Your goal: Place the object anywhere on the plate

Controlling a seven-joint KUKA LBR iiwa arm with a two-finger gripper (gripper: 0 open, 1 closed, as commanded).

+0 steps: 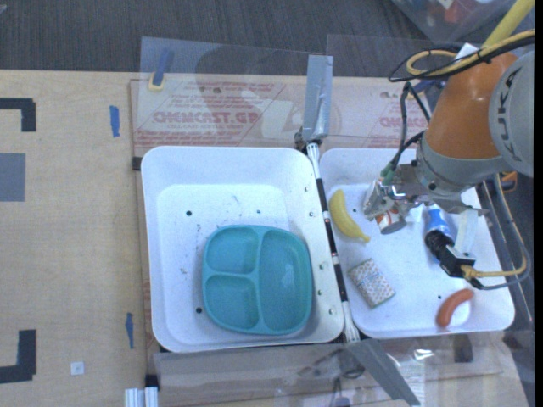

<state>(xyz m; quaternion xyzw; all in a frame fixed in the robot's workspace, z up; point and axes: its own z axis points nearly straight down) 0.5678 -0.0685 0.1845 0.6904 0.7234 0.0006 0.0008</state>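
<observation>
A: Plate first: the teal, three-compartment plastic plate (257, 280) lies flat in the left white bin (170, 176), toward its near edge, with nothing on it.

B: And what goes on it?

A: Which object is meant I can't say. The right white bin (501, 312) holds a yellow banana (345, 216) beside the divider, a speckled beige block (372, 281), an orange-red sausage-shaped piece (454, 307) at the near corner, a blue-and-white tube (437, 221) and a small red-and-white item (391, 220).

B: Where's the hand?

A: The hand (383, 200) hangs over the right bin, between banana and tube, just by the red-and-white item. Whether it is spread or closed, or grips anything, I cannot tell.

B: So nothing's delivered.

A: My judgement: it's placed for a pick there; the carry across the divider is not yet done.
</observation>
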